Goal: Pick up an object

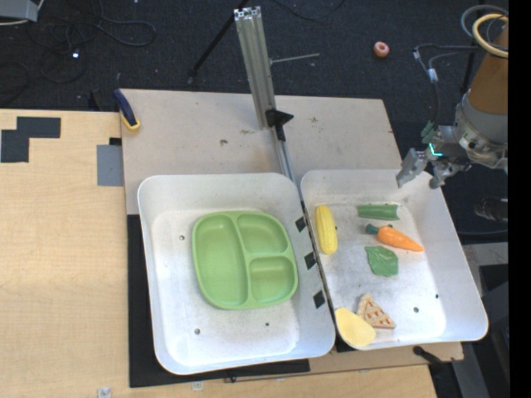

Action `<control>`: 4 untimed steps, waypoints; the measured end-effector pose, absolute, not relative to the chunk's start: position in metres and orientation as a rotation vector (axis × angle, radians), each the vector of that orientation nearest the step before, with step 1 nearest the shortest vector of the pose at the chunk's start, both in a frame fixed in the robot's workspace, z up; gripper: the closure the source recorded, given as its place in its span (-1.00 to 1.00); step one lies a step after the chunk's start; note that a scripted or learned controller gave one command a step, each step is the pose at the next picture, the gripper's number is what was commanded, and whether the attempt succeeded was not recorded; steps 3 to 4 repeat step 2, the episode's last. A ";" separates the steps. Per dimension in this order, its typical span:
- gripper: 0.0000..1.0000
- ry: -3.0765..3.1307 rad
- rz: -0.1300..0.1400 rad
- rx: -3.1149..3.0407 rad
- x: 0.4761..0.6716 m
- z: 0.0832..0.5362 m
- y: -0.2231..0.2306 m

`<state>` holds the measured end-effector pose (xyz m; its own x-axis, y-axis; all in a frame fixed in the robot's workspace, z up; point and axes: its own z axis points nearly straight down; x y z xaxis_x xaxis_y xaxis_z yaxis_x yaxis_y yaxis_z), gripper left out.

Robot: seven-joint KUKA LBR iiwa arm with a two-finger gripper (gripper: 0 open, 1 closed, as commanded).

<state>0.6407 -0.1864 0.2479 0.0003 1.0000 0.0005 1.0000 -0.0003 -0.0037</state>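
My gripper (421,171) hangs over the far right corner of the right bin (465,293), fingers spread and nothing between them. Below it in that bin lie a dark green piece (378,211), an orange carrot (399,238) and a green leaf-shaped piece (382,260). A yellow corn cob (326,228) rests near the bin's left wall. A waffle-patterned wedge (375,313) and a pale yellow slice (355,328) sit at the near left corner. The gripper is apart from all of them, up and to the right of the carrot.
The left bin (166,305) holds a green divided plate (246,259). A metal post (258,65) rises behind the bins. A blue and yellow tool (127,110) lies on the board at the back left. A small pink ring (381,49) sits on the dark floor.
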 end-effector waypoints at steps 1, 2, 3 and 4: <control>-1.00 -2.222 0.001 -2.221 0.641 0.250 -0.186; -1.00 -2.218 0.007 -2.216 0.640 0.185 -0.184; -1.00 -2.218 0.007 -2.216 0.640 0.185 -0.184; -1.00 -2.218 0.007 -2.216 0.640 0.185 -0.184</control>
